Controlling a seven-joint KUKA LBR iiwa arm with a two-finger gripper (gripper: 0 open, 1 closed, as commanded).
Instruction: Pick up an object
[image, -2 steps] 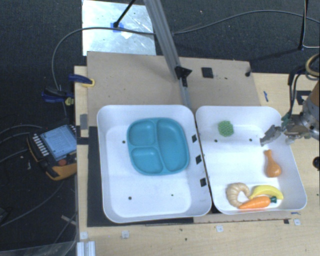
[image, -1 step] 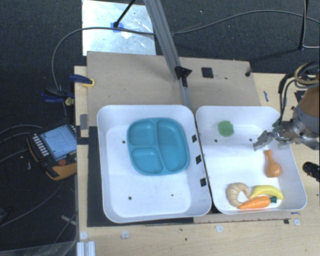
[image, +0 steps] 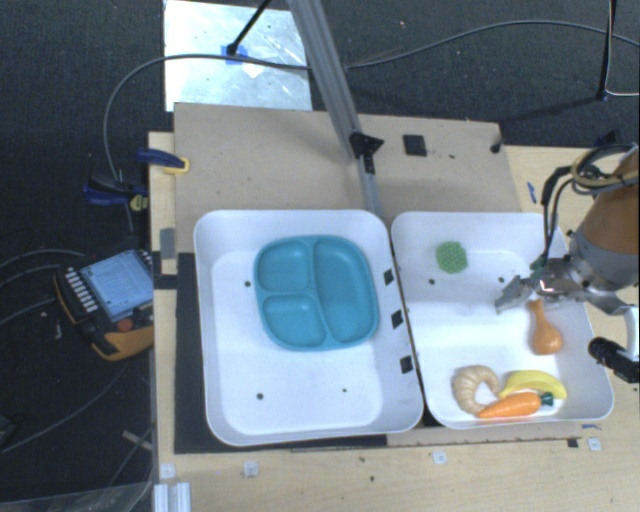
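Camera view: the gripper (image: 528, 292) hangs over the right bin (image: 470, 330), directly above an orange drumstick-shaped toy (image: 544, 332); whether it is open or gripping, I cannot tell. Toward the bin's front edge lie a banana (image: 534, 382), carrot (image: 512, 405) and croissant (image: 474, 384); a green ball (image: 452, 257) sits toward its back.

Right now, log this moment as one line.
gripper: over right bin, holding unconfirmed | nearest: orange drumstick toy | others: green ball, banana, carrot
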